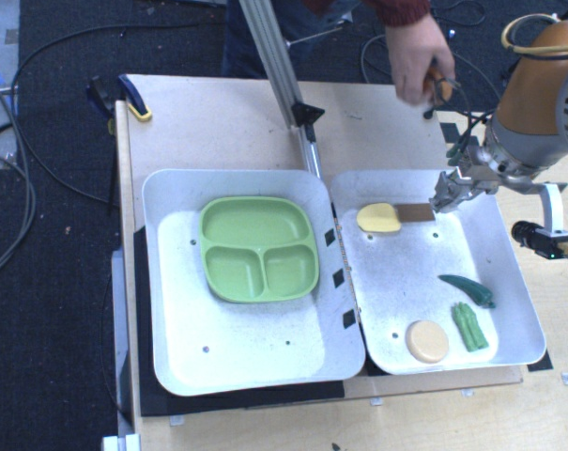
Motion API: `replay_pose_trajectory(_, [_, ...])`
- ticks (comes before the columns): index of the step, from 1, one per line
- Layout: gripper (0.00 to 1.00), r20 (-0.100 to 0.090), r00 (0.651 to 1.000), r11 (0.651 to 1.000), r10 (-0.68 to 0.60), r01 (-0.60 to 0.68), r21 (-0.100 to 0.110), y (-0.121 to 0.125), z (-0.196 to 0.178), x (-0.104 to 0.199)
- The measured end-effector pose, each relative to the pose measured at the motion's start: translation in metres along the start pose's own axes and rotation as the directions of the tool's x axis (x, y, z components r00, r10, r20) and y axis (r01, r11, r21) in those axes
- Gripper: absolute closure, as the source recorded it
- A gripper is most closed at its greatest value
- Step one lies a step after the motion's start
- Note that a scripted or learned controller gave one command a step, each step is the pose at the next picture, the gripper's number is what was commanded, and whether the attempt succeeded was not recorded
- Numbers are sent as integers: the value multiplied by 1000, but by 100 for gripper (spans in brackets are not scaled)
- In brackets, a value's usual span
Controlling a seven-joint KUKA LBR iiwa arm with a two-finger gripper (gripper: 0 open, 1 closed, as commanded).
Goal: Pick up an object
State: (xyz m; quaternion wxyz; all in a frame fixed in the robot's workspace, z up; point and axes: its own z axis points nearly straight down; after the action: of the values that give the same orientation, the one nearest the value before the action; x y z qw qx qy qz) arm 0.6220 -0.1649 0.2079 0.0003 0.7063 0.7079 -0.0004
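The nearest candidate for a pick is the yellow brush [389, 218], lying flat in the upper part of the right bin [509, 289] with its pale head toward the left bin [171, 252] and its brown handle pointing at my tool [447, 196]. The tool hangs just at the handle's end, low over the bin — I cannot tell from here whether its tips are apart or together, and I see nothing between them. To do this well, I would want the tips straddling the narrow handle across its width, square to it, then come straight down before closing; a grip at the very end may tip the heavy head, so I judge a spot nearer the head safer. Lower in the same bin lie a dark green pepper [469, 289], a bundle of green beans [469, 327] and a tan round biscuit [427, 340], all well apart from the tool. The left bin holds a green divided plate [260, 249]. A person's hand [417, 59] hovers over the surface [218, 125] beyond the bins — worth minding.
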Motion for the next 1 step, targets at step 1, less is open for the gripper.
replay_pose_trajectory(1, [100, -2, 1000, 1000, -4, 4, -1, 6, 4, 49])
